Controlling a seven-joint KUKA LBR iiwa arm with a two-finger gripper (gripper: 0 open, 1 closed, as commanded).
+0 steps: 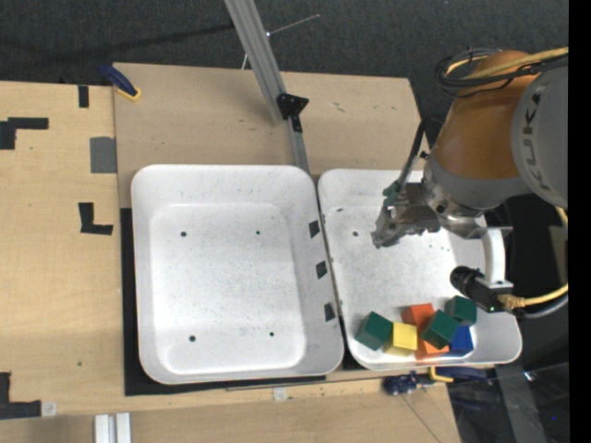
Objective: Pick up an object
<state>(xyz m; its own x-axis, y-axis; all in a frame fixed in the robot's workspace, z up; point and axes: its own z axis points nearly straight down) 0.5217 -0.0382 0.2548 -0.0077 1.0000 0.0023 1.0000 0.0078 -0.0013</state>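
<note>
The gripper (388,229) hung over the right bin (351,201) with its grasp impossible to judge, while the blocks (416,330) huddled touching at its five o'clock, so a descent there risked wedging between neighbours and closing on nothing

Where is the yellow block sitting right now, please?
The yellow block lies in the right bin, near its front edge, in the cluster of blocks, between the green block on its left and the orange block on its right.
</note>
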